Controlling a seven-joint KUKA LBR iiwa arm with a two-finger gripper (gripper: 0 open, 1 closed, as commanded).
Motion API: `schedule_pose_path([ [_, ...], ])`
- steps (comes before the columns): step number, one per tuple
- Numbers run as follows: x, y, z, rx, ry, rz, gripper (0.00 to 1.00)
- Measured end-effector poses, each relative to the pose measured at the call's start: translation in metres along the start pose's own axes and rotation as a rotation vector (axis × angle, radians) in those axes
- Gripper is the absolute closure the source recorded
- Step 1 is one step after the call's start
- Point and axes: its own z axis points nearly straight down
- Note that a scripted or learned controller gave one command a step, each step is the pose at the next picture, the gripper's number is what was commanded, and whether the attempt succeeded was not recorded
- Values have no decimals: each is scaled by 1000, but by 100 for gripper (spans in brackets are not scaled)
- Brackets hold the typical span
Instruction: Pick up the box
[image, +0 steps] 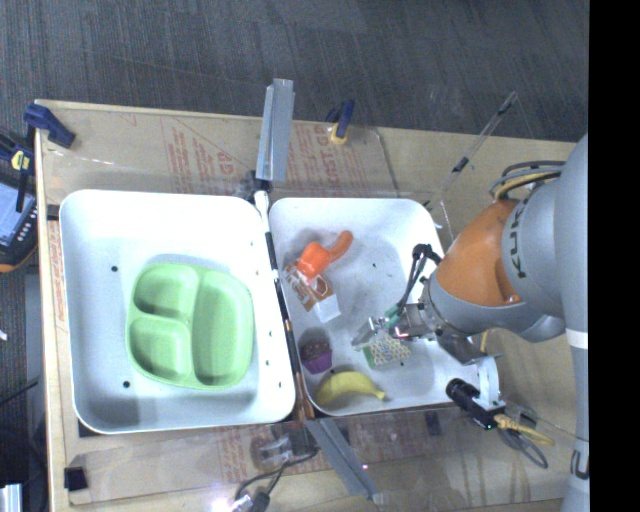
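A small brown and white box (311, 288) lies in the right bin (395, 215), near its left wall and just below an orange carrot toy (322, 256). My gripper (385, 333) is low in the right half of the same bin, well to the right of the box and apart from it. It hangs right above a small green-speckled item (389, 351) and seems to touch its top. The arm's orange band (478, 265) and grey wrist cover the bin's right side.
A dark purple cup (316, 352) and a yellow banana (351, 388) lie at the front of the right bin. The left bin (90, 220) holds a green divided plate (192, 324). A metal bar (274, 130) stands behind the bins.
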Motion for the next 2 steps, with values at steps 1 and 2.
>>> schedule_pose_path([
  [1, -1, 1, -11, -4, -3, -4, 100],
  [2, 37, 71, -114, 6, 5, -411, 100],
])
